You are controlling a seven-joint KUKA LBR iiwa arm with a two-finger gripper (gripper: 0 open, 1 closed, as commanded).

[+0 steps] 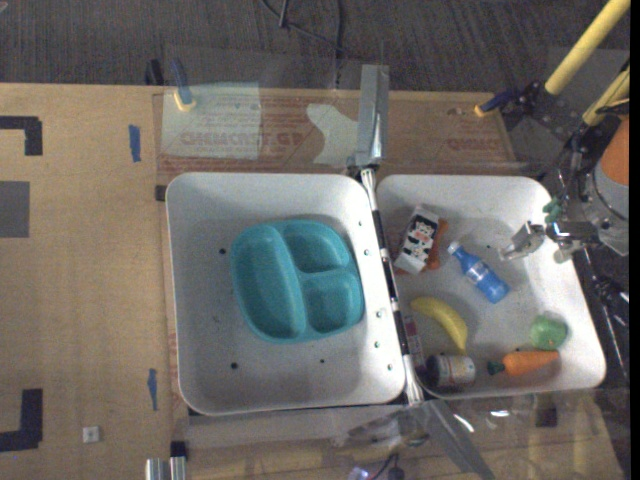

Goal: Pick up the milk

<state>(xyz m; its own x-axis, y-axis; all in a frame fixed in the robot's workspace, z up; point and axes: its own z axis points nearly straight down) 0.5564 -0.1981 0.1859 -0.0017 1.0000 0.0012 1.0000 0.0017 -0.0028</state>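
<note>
The milk is a small white carton with black cow patches and an orange side. It lies in the upper left part of the right bin, close to the divider. My gripper hangs over the right side of that bin, well to the right of the milk and apart from it. Its fingers are open with nothing between them. A blue bottle lies between the gripper and the milk.
The right bin also holds a banana, a can, a carrot and a green piece. In the left bin sits a teal divided tray.
</note>
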